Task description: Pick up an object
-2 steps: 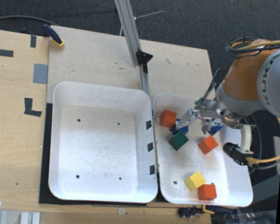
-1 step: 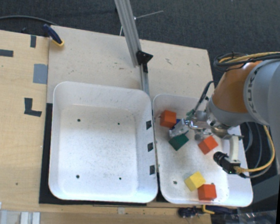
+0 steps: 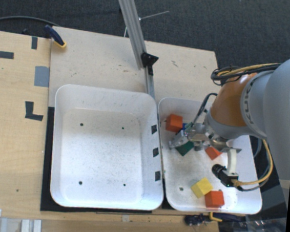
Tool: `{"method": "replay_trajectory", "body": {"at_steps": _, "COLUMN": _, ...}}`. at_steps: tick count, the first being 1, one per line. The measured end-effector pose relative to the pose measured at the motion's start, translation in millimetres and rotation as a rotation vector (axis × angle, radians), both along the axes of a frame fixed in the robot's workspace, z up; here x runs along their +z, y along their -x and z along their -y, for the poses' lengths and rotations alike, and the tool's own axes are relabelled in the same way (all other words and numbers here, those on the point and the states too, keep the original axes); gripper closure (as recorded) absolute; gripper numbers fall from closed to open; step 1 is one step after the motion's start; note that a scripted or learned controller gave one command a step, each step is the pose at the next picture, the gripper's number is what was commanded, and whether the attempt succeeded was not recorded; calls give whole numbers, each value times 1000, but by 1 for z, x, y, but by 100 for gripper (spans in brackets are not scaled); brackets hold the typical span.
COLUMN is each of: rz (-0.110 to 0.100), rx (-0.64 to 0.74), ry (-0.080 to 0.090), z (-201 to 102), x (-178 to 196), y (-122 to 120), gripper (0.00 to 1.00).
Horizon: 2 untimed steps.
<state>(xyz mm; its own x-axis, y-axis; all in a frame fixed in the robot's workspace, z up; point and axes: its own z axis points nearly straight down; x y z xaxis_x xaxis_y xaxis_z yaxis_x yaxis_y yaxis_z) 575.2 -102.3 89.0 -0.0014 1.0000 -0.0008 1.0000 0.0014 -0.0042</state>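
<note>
Overhead, two white bins (image 3: pixel 59 145) on plywood bench (image 3: pixel 99 56), dark carpet (image 3: pixel 197 15) beyond

Two bins sit side by side on the surface (image 3: pixel 104 62), the left bin (image 3: pixel 64 99) beside the right bin (image 3: pixel 249 203). My hand (image 3: pixel 183 140) hangs over the right bin's far left part, with one block (image 3: pixel 174 122) just behind it. Two blocks (image 3: pixel 202 187) lie touching at its near edge.

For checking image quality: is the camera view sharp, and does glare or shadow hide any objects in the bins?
Camera view: lighting soft and even, no strong glare on the white bins; the gripper and green block look slightly blurred; the yellow block shows clearly.
</note>
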Motion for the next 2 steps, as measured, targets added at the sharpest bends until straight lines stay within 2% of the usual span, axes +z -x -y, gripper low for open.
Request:
{"method": "replay_trajectory", "body": {"at_steps": 1, "rz": 0, "rx": 1, "ry": -2, "z": -1, "x": 12, "y": 0, "gripper": 100}}
{"method": "replay_trajectory", "body": {"at_steps": 2, "rz": 8, "rx": 0, "ry": 0, "z": 4, "x": 73, "y": -3, "gripper": 100}}
